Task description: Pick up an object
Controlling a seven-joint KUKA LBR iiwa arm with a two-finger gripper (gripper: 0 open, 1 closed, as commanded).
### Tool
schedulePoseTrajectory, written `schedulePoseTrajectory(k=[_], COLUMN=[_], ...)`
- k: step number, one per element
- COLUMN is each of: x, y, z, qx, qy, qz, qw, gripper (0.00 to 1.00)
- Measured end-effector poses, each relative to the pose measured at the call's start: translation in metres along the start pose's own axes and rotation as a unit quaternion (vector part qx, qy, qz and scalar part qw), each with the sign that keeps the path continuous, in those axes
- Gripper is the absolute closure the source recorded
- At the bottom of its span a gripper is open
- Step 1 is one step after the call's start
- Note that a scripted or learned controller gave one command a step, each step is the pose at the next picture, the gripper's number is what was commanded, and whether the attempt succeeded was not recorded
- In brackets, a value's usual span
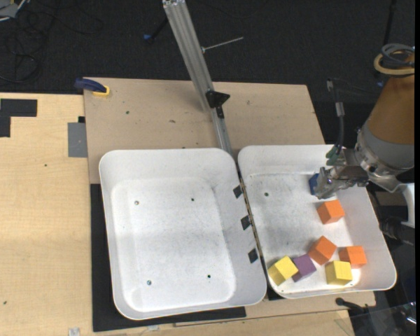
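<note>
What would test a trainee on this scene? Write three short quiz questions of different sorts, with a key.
1. True or false: every block lies in the right bin.
2. How many orange blocks are there?
3. Which block lies nearest the gripper: A yellow, B purple, C orange?

Key
1. True.
2. Three: one just below the gripper, one beside the purple block, one above a yellow block; another yellow block lies left.
3. C.

We see a wooden worktop (161,110) under both bins | a slanted aluminium rail (192,54) rises from its far side, a black bracket (215,99) on it | a blue-and-yellow clamp (92,86) sits at the far left corner | black clips (245,222) lie between the bins
</note>
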State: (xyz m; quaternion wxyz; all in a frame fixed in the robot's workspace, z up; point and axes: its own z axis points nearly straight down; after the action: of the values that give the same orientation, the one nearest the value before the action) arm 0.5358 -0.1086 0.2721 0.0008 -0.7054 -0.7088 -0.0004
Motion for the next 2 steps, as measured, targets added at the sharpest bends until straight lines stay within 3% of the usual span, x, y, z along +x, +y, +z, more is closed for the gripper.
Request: schedulePoseTrajectory(k=[2], x=[0.100], y=[0.043], z=[0.019], qx=[0.001], qy=[0.000], qz=[0.001], qw=[1.0000], gripper=[1.00])
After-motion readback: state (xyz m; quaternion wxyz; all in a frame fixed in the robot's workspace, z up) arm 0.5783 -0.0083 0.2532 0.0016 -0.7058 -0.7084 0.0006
